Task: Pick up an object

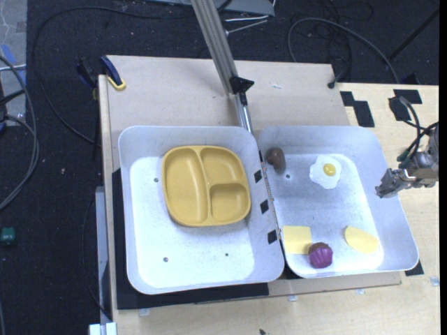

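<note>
Five small items are seen in the right bin. Nearest the camera, a purple piece lies at the front rim, touching a yellow block, with a yellow wedge just beside to the right. Farther back a toy egg rests mid-bin, and a brown lump sits at the inner wall. All are judged light, stiff, smooth plastic, likely slippery; the block's flat parallel sides are judged the surest place for a grasp. In the left bin a yellow tray is held. The gripper hangs at the right bin's outer rim, apart from every item; the state of its jaws cannot be told.
</note>
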`<state>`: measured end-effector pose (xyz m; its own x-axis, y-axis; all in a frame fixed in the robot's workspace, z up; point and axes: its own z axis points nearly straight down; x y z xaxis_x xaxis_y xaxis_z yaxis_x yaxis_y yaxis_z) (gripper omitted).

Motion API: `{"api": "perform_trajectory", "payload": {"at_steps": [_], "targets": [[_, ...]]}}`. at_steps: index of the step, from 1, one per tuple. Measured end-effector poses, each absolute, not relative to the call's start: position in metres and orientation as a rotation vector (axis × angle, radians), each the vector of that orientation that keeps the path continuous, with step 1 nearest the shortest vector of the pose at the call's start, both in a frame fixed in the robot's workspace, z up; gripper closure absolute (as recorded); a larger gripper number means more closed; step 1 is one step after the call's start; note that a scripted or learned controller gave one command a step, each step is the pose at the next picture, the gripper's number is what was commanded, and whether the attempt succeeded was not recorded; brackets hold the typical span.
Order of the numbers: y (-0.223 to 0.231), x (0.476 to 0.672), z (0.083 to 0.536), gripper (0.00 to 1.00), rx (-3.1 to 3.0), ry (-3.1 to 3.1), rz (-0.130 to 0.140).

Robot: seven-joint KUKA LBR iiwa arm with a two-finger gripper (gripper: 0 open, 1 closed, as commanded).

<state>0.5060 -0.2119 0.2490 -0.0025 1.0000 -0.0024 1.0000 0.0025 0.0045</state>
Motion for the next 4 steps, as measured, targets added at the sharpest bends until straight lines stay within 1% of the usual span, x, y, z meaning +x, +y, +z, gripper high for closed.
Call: {"api": "perform_trajectory", "payload": {"at_steps": [1,2,3,4], "targets": [[-0.15,0.523,0.245,1.0,2.213,2.23,0.002],[-0.099,0.528,0.247,1.0,2.215,2.23,0.001],[-0.045,0.544,0.254,1.0,2.212,2.23,0.003],[0.009,0.557,0.239,1.0,2.214,2.23,0.0]]}}
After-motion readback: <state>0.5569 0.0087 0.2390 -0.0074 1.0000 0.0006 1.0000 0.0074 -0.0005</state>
